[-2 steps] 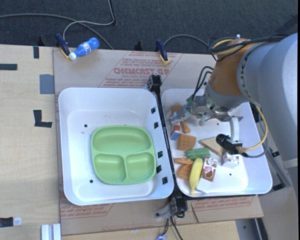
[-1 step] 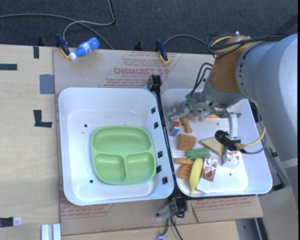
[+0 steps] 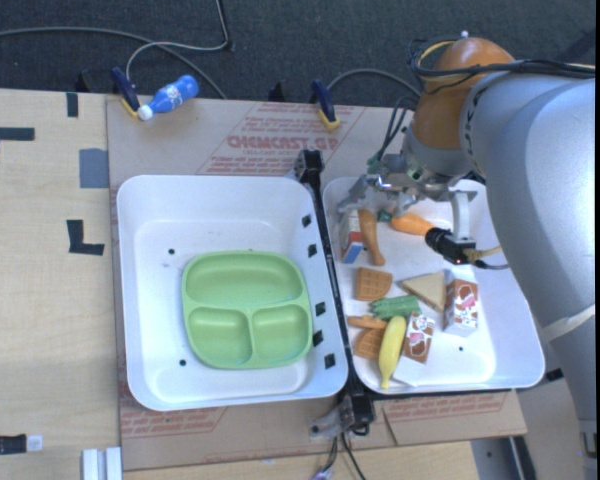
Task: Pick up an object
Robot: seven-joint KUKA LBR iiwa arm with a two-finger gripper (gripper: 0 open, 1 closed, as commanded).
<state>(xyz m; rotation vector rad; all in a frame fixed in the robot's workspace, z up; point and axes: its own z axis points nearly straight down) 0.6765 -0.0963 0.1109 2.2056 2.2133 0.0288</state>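
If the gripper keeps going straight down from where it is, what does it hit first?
Most likely the brown stick-shaped toy lying under the gripper at the far end of the right bin, with the carrot just beside it. Depth is hard to judge.

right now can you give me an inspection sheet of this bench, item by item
surface: cardboard sheet on a wooden bench, bearing two white bins side by side.
job's things: right bin holds toy food, among it a banana, a carrot, a waffle, a sandwich wedge and a small carton.
clutter: left bin holds a green divided plate.
grippers: gripper low over the far end of the right bin; open or shut cannot be told.
cables: black cable looping behind the bench.
surroundings: blue clamps on the cardboard's far edge; dark carpet beyond.
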